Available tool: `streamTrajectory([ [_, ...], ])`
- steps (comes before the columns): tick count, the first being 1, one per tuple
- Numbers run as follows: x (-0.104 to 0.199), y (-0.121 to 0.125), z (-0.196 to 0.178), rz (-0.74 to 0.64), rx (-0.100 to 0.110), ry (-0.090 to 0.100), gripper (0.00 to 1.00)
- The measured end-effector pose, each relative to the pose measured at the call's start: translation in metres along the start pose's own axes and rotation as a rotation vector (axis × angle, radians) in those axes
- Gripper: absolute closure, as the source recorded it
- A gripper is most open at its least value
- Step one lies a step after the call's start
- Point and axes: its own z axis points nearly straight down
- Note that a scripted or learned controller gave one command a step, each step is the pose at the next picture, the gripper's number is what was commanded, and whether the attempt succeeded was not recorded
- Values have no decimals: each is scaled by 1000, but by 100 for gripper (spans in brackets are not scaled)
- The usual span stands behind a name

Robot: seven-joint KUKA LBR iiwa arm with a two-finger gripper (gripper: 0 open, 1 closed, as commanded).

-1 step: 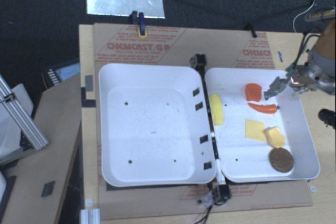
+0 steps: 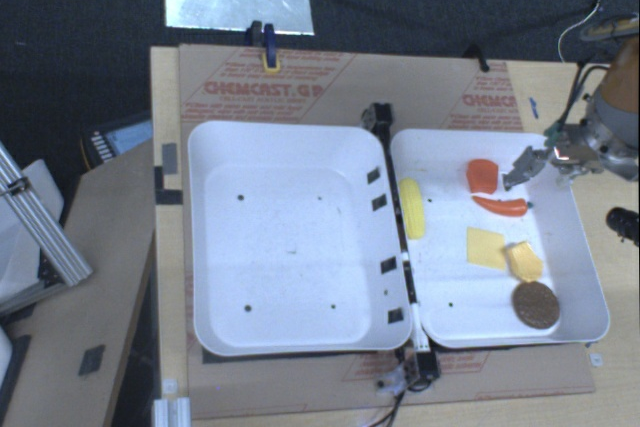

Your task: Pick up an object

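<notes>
1. Here, several objects lie in the right bin [image 2: 590, 285]: an orange block [image 2: 482, 175] toward twelve o'clock of the bin, and a thin red pepper-like piece [image 2: 500, 206] just beside it on its six o'clock side.
2. A yellow corn cob [image 2: 411, 207] lies at the bin's nine o'clock edge, along the divider.
3. A pale yellow flat slice [image 2: 485, 248] sits near the middle, touching a yellow chunk [image 2: 525, 261] at its four o'clock; a brown round disc [image 2: 537, 305] lies at six o'clock of that chunk.
4. The gripper [image 2: 522, 170] hangs at three o'clock of the orange block, near it and holding nothing; whether its fingers are apart or together cannot be told.
5. The left bin [image 2: 215, 155] sits at nine o'clock on a brown board [image 2: 330, 80].
</notes>
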Motion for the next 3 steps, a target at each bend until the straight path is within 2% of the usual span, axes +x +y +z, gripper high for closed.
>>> streamTrajectory([
  [1,0,0,0,0,0,0,0],
  [2,-26,1,-70,3,-8,-4,0],
  [3,-22,14,119,1,9,3,0],
])
